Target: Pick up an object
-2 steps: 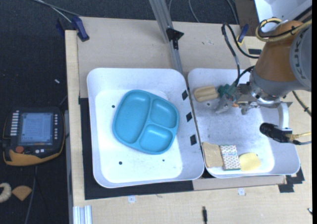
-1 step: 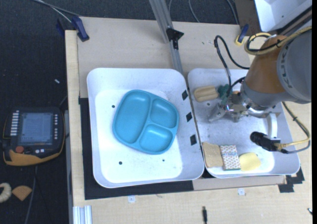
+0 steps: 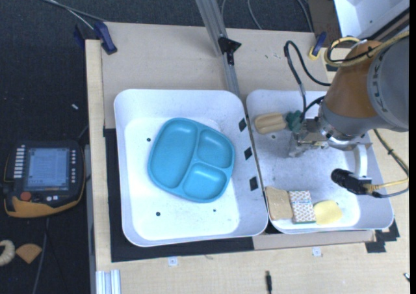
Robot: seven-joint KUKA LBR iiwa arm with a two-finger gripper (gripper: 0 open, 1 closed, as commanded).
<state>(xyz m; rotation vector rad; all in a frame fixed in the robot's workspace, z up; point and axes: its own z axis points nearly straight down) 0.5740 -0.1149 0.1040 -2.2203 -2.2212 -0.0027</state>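
In the right bin, my gripper hangs low over the upper middle of the floor. Just to its upper left lies a tan wooden handle with a green end, close to the gripper but not visibly between its fingers. Along the bin's front edge sit a tan sponge, a small patterned square and a yellow lump. A blue divided plate lies in the left bin.
The arm's orange band and grey wrist cover the right bin's upper right corner. A slanted metal post rises behind the bins. A teach pendant lies off the bench to the left.
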